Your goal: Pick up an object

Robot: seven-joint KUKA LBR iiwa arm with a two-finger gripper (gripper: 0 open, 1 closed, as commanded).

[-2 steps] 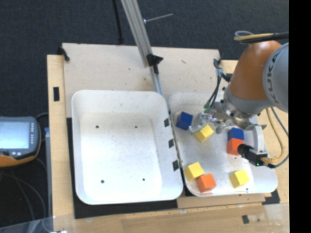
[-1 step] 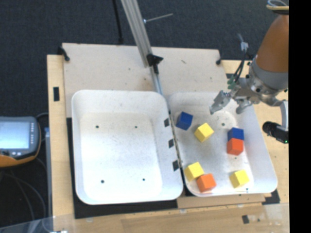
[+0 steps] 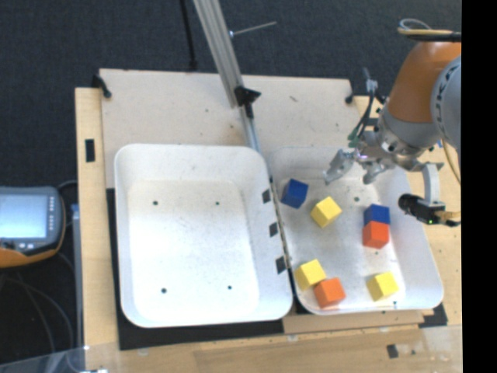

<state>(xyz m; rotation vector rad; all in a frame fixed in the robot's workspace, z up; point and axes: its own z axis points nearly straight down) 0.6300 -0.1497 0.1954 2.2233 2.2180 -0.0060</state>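
Observation:
The right bin (image 3: 415, 286) holds several small cubes. A blue cube (image 3: 294, 193) lies near its left wall, and a yellow cube (image 3: 326, 211) sits just right of that one. Another blue cube (image 3: 377, 214) touches an orange cube (image 3: 375, 235) on the right side. Along the front lie a yellow cube (image 3: 311, 273), an orange cube (image 3: 329, 292) and a yellow cube (image 3: 382, 286). My gripper (image 3: 356, 167) hangs open over the bin's back part, fingers spread, with nothing between them. It is above and behind the cubes.
The left bin (image 3: 132, 169) stands beside the right one. A slanted metal rail (image 3: 221, 45) runs from the top down to the gap between the bins. A small screen device (image 3: 27, 216) sits off the bench at the left.

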